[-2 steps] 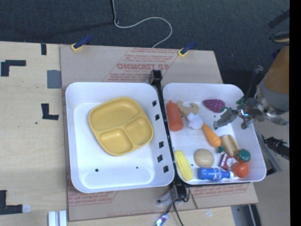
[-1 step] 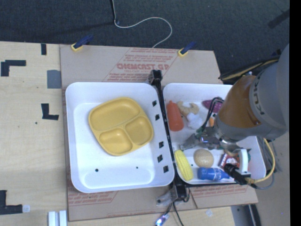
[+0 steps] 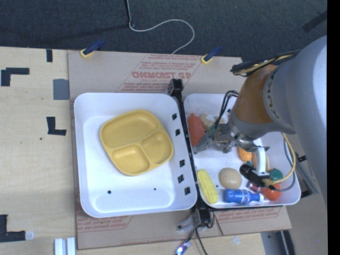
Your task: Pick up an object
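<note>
Your arm point(image 3: 276, 97) covers much of the right bin point(image 3: 289, 198). The left bin point(image 3: 85, 158) holds a yellow divided plate point(image 3: 137, 141). The gripper point(image 3: 215, 141) sits low at the crowded bin's left side, just beside the orange-red piece point(image 3: 195, 129); whether it's wide or narrow, I cannot tell. Corn point(image 3: 206, 185), a beige ball point(image 3: 230, 178) and a blue bottle point(image 3: 240, 196) lie nearer. The divider wall is close, so you risk a glancing grasp pushing pieces away. Open room lies leftward.

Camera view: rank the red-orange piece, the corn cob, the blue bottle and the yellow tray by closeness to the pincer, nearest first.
Pincer sits in the right bin.
1. Red-orange piece, beside it at the divider.
2. Corn cob, lower, along the divider.
3. Blue bottle, bottom edge of the right bin.
4. Yellow tray, in the left bin; its near edge makes this a close call with the bottle.
</note>
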`<state>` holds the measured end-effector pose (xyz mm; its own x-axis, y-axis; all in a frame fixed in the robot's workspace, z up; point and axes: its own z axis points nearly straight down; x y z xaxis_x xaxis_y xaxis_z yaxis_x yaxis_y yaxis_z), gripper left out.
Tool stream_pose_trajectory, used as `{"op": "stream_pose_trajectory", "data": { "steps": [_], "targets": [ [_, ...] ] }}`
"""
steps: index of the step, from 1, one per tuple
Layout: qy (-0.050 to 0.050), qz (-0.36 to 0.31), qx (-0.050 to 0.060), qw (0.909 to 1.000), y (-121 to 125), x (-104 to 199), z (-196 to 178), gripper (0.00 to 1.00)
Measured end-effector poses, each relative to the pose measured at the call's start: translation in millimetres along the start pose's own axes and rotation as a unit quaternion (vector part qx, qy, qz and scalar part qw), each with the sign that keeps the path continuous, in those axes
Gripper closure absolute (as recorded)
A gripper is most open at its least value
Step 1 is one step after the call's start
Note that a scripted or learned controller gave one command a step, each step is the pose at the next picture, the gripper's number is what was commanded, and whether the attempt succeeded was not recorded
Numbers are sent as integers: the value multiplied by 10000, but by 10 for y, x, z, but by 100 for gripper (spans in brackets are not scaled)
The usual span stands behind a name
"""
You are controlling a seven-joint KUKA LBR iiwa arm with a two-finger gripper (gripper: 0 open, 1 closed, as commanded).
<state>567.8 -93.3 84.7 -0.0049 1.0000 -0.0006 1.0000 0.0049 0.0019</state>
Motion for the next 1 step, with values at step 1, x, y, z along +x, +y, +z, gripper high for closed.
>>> {"op": "stream_pose_trajectory", "data": {
  "steps": [1],
  "targets": [
    [-3, -3, -29, 10000, 275, 687, -1057, 0]
  ]
}}
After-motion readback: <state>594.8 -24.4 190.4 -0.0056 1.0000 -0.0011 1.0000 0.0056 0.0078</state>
